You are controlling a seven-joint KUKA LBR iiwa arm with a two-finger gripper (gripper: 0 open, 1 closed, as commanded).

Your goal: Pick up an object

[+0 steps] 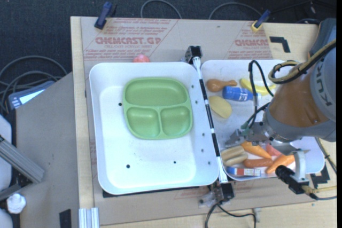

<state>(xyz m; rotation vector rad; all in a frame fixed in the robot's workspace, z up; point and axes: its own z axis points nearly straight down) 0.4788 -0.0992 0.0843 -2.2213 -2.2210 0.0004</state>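
Light: bright, even, from overhead; cool white cast.
Left bin [107, 131]: near blown out, floor detail washed away.
Green tray [158, 107]: soft sheen on ridges, no hard glare.
Shadows: faint, short, hugging the tray's lower edge and the divider between bins.
Right bin [224, 69]: partly shaded beneath the arm [304, 99].
Dark carpet [48, 2]: underexposed, grainy.
Focus: moderately soft throughout; board lettering readable but fuzzy.
Arm's edge: slightly smeared.
Distortion: mild slant, bench edges converging upward.
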